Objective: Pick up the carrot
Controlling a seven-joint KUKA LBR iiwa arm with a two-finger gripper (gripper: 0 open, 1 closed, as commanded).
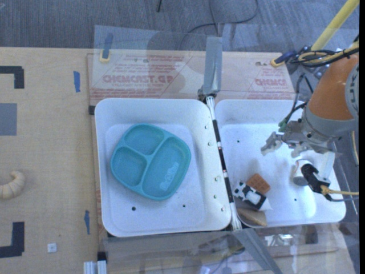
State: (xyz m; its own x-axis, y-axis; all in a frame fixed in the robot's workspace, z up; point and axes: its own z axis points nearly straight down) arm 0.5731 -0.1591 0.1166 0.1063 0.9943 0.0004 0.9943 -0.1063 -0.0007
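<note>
The stubby orange carrot piece lies low-left in the right white bin, beside a black-and-white toy. Its long axis slants upper-left to lower-right. The grey two-finger gripper hovers apart; I cannot tell its grip state.

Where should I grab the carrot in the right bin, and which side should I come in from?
Probably from straight above. The carrot looks like a short orange chunk lying flat on the floor of the right bin, so there is little height for a side approach. Grip across its middle, by the upper and right edges, which look free. The black-and-white toy crowds its lower-left side.
</note>
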